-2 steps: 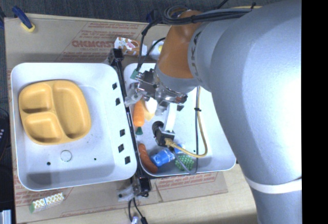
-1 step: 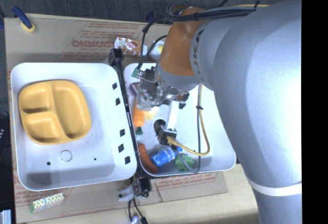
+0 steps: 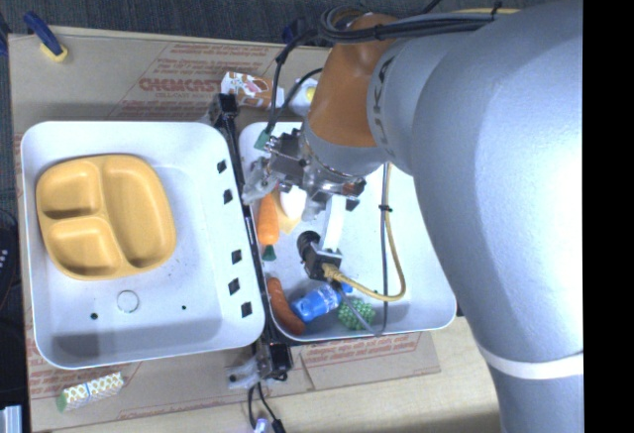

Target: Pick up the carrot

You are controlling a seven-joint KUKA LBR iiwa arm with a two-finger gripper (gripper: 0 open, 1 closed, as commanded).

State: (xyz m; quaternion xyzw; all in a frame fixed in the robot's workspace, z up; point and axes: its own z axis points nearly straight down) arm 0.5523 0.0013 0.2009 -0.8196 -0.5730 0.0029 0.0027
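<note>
Carrot (image 3: 268, 220) lies just below gripper (image 3: 280, 185); its state cannot be told.

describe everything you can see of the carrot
The carrot is a small orange piece, smooth and toy-like in look, lying lengthwise in the right bin close against its left wall. Its top end sits just under the gripper, partly covered by it, next to a pale object. Whether anything grips it cannot be told. Its lower end, tipped with a bit of green, is free.
</note>
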